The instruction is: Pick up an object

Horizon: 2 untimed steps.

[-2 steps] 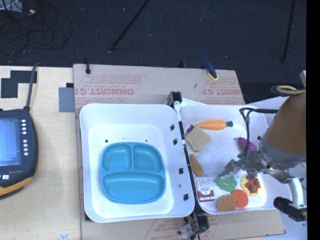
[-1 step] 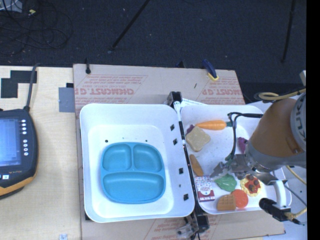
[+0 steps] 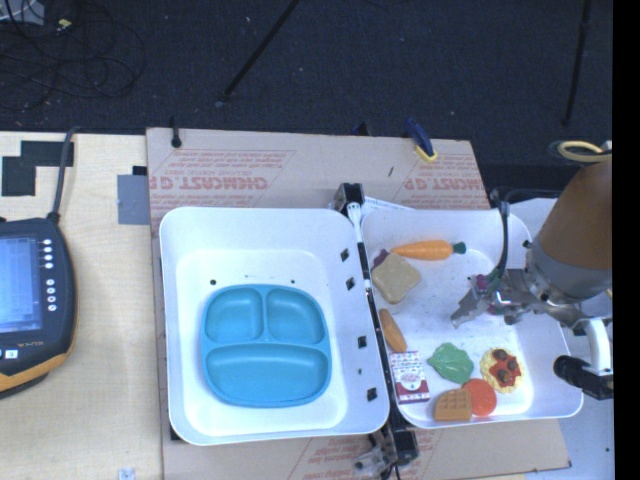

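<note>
The grey two-finger gripper [image 3: 472,306], fingers spread and empty, is hovering over bare bin floor; closing here risks missing the green leafy toy [image 3: 451,361] at six o'clock.

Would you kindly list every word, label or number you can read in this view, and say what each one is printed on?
"CHEMCAST", red, upside down, on the cardboard sheet behind the left bin.
The same red print, partly cut off, on the cardboard behind the right bin; only some letters read.
Red print on the cardboard edge at the front: too small to read.
Small carton in the right bin: label too blurred.
Handheld pendant screen: unreadable.
</note>
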Available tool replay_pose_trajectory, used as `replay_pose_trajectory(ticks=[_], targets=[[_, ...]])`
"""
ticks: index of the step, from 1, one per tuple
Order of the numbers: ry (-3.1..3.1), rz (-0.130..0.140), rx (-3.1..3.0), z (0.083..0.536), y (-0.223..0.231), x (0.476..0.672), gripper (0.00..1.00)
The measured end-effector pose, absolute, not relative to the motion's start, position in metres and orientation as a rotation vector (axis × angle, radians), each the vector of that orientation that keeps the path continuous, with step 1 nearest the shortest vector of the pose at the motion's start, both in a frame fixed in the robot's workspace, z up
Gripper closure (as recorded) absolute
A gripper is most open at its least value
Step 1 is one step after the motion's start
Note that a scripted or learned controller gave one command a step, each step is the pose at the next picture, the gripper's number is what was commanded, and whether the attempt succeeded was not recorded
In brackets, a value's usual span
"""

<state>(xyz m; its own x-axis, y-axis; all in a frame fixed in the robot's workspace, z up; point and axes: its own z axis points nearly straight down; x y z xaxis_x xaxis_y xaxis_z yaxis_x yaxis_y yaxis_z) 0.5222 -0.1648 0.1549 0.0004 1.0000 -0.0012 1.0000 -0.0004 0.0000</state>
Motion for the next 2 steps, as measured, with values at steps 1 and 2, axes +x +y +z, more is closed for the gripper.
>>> replay_pose_trajectory(ticks=[1,2], targets=[[2.219,-0.001,2.219,0.174,-0.214,0.569,0.0],[2.23,-0.003,2.22,0.082,-0.211,0.585,0.0]])
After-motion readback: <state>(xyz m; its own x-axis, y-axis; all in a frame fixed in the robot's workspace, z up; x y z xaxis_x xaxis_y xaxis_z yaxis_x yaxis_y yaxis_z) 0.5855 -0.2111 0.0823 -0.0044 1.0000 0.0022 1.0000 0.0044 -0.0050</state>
